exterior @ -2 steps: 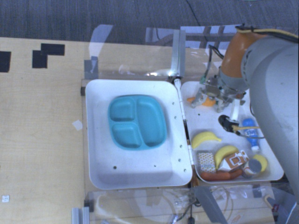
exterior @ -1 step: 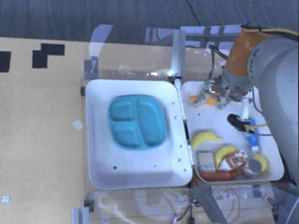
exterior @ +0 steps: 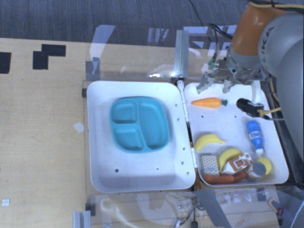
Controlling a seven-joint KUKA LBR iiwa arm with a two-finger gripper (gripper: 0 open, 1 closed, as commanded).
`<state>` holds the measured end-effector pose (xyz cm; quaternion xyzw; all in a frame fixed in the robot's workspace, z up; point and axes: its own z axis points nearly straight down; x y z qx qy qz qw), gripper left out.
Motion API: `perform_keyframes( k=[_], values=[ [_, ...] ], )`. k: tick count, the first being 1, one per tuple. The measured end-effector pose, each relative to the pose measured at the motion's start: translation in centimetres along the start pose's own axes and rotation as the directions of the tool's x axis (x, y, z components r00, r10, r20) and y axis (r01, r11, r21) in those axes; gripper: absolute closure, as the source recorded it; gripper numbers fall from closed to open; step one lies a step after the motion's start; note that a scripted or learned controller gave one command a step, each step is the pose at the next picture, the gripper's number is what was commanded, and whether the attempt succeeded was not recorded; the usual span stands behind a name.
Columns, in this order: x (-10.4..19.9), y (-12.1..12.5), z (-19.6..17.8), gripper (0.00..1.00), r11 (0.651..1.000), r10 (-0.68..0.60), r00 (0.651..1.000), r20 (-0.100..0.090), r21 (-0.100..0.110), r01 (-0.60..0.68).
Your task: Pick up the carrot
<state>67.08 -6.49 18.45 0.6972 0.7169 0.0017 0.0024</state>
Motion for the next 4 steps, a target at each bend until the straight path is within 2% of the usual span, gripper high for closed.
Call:
perform_keyframes(
  k=[1,2,3,4],
  values=[
    [-3.7,0.2,7.9,0.00,1.000,0.026,1.000,0.001,-0.012,-0.026],
    [-6.4,-1.0,8.2,0.00,0.975,-0.218,0.976,0.008,-0.032,0.219],
    [-6.3,-2.2,9.7,0.00,0.926,-0.378,0.926,0.004,-0.005,0.378],
    [-6.1,-2.0,8.8,1.00,0.925,-0.379,0.925,0.001,-0.007,0.379]
  ],
)
